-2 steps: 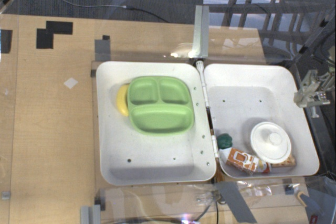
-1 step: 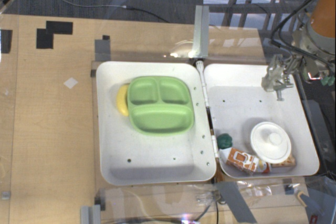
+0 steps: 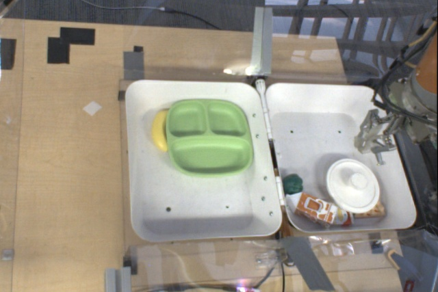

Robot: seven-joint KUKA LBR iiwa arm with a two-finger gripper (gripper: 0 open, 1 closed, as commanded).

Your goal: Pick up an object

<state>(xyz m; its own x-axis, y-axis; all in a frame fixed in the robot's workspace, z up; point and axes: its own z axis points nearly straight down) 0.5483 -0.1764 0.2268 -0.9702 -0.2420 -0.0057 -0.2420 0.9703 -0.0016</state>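
**Arm over the right bin's far-right edge, nothing picked**

Across the desk I see the two white bins side by side, touching along their inner edges. My arm comes in from the right, and its gripper hangs over the right bin, near that bin's right edge and toward the far side. I cannot tell whether the fingers are apart or together; I see nothing between them.

Over in the left bin, the green divided tray sits in the far half, slightly toward the right edge. A yellow object lies tucked against the tray's left side, partly under its rim.

Along the near edge of the right bin, a white round lidded bowl sits just below the gripper, apart from it. An orange and white packet lies beside the bowl toward the near edge, touching it. A small dark green object rests near the bin's near-left corner, just above the packet.
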